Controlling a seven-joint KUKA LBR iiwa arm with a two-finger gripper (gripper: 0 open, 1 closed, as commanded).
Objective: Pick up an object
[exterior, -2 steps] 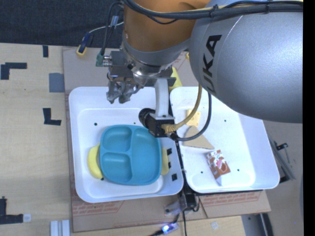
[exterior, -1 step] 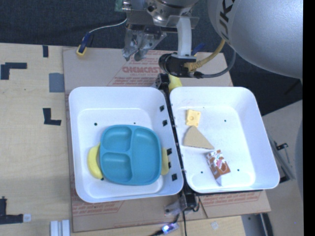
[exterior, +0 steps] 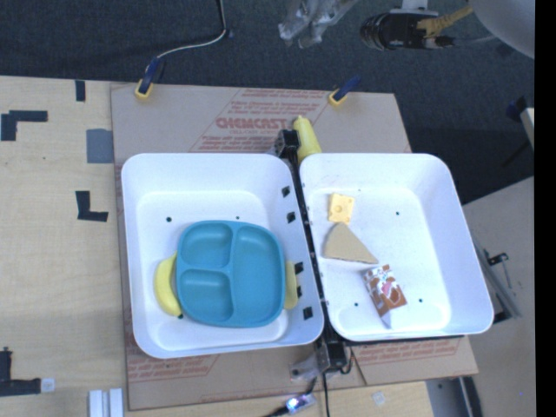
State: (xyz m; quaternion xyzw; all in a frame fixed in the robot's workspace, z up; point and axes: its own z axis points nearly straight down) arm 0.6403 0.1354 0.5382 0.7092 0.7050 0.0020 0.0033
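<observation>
My gripper hangs high at the top of the camera view, well above and behind both bins, with nothing seen between its fingers. In the right bin lie a small yellow cheese cube, a tan wedge-shaped slice and a small brown-and-white snack packet. The left bin holds a blue divided plate lying over a yellow banana.
A yellow clamp sits at the far end of the divider between the bins. Both bins rest on a cardboard sheet on the wooden bench. A white cable runs over the dark floor behind.
</observation>
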